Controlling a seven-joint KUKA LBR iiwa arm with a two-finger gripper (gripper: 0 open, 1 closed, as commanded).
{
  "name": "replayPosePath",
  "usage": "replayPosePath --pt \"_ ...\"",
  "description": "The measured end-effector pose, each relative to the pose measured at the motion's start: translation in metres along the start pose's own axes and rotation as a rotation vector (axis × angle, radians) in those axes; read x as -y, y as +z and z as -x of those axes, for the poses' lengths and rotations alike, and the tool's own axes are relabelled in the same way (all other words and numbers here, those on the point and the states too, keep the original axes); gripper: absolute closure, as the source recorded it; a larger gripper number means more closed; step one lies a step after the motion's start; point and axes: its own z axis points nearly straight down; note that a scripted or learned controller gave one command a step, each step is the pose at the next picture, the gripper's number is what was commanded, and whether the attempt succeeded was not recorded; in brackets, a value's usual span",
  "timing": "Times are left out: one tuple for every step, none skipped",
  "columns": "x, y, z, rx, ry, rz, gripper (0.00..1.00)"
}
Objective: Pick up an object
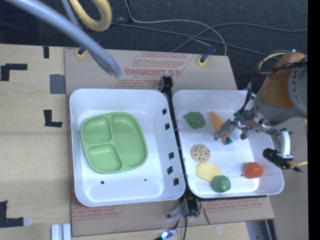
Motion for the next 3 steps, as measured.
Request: replayPosePath --pt "0.000 0.039 0.000 0.003 0.000 0.006 0.00" --pt "-0.002 0.026 0.000 0.005 -0.001 0.010 1.00" --pt "0.003 -0.036 0.001 0.002 0.000 0.011 1.00"
